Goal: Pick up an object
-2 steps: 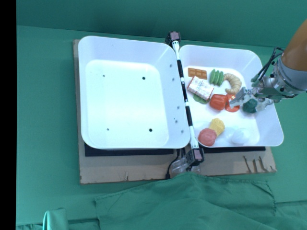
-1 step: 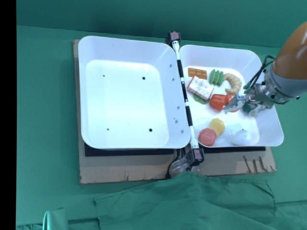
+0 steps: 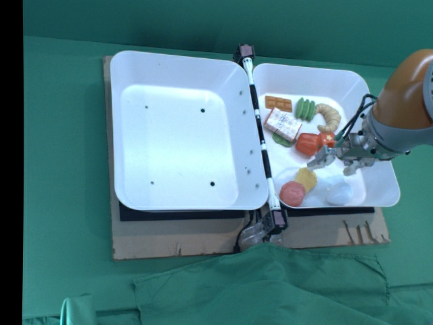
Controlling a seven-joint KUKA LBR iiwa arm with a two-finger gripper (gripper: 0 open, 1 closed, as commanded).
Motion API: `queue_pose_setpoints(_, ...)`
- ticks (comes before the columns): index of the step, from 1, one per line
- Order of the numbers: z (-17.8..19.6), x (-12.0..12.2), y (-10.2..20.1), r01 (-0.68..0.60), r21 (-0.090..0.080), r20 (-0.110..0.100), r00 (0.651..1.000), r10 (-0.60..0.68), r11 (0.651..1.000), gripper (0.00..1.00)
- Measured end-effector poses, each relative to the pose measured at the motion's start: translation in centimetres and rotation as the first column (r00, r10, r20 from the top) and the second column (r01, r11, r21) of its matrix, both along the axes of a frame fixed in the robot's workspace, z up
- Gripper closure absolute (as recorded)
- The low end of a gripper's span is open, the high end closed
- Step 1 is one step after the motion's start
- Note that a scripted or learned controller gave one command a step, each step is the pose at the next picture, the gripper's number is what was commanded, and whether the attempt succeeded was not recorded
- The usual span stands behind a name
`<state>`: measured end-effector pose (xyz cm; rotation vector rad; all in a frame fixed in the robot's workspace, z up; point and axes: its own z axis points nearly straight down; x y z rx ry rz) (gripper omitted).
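Objects for the pick all sit in the right bin (image 3: 352, 87); the left bin (image 3: 135, 73) shows just a few dark dots on its floor

Hard to see: arm (image 3: 406, 107) comes in from the right and is cut off by the frame edge, its orange band and grey wrist cover the bin's right wall. White lump (image 3: 339, 193) near the front right corner is nearly the same colour as the bin floor, can't tell what it is. Something green pokes out from under the printed packet (image 3: 283, 124), mostly hidden

Gripper (image 3: 327, 156) is low over the middle of the right bin, fingers pointing left toward the pile. Can't tell how far the fingers are spread, metal parts blur together. Nothing visibly between them. Tip is just beside the red pepper (image 3: 308, 143), touching or not I can't say. Small orange-red bit (image 3: 329, 139) sits right at the gripper body

Layout: orange cracker (image 3: 278, 103) at the back, long axis left-right. Green beans (image 3: 305, 108) just right of it, long axis running front-back. Curved tan piece (image 3: 330, 116) right of the beans, arching toward the arm. Packet lies tilted, long axis on a diagonal. Yellow piece (image 3: 306, 179) and red round one (image 3: 292, 193) are touching near the front, by the divider rail (image 3: 260, 127) between the bins
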<state>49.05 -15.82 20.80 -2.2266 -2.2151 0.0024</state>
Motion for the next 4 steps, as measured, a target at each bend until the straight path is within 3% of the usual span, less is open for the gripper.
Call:
queue_pose_setpoints(1, -1.8, 0.7, -0.1, -0.002, 0.002, 0.021, 1.000, 0.002, 1.000, 0.00)
queue_pose_setpoints(2, -1.0, 0.6, -0.4, 0.003, -0.010, 0.029, 1.000, -0.003, 1.000, 1.00)
queue_pose_setpoints(3, 5.2, 0.1, -1.1, -0.002, -0.004, 0.012, 1.000, 0.002, 1.000, 1.00)
queue_pose_setpoints(4, 11.0, 0.6, -0.3, -0.003, -0.004, 0.013, 1.000, 0.003, 1.000, 1.00)
